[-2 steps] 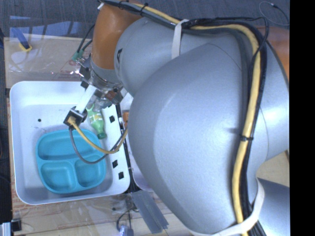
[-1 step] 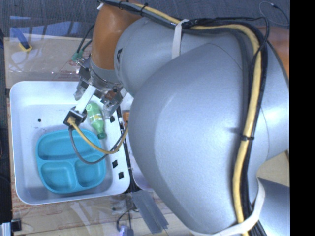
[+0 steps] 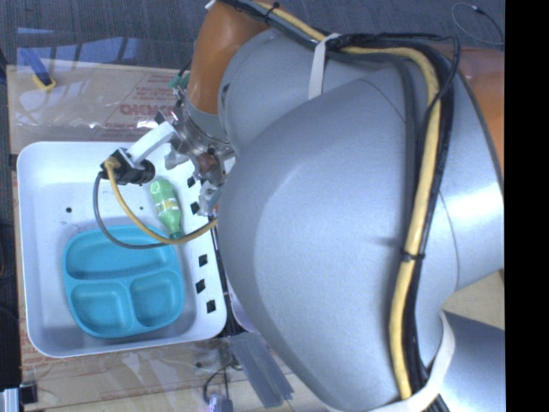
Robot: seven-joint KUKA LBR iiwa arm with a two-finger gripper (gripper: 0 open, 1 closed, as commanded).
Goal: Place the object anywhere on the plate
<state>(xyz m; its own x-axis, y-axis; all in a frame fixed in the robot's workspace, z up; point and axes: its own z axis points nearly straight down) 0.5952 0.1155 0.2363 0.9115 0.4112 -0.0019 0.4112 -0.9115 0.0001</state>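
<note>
Grey arm casing (image 3: 343, 230) lies nearest the camera and takes up most of the right and centre, with a yellow cable (image 3: 420, 187) and black cables running down along it. Its orange band (image 3: 214, 45) sits at the far end, above the wrist. Below the band the gripper (image 3: 193, 166) reaches into the far right part of the left white bin (image 3: 39, 256); whether it is wide or narrow cannot be told, since the wrist hardware covers it. A white bracket with a black fitting (image 3: 129, 168) juts left from the wrist, and a thin yellowish cable (image 3: 107, 221) loops from it down over the bin floor.

Just beside the wrist, on its near-left side, a small green bottle-like object (image 3: 167, 204) lies on the bin floor, tilted. Its lower end comes close to the far edge of the blue plate (image 3: 124, 286); whether they touch cannot be told. That plate has three compartments and rests in the near half of the bin, toward the left. Beyond the bin, the desk (image 3: 86, 101) shows a clear plastic sheet over brown board with red lettering.
</note>
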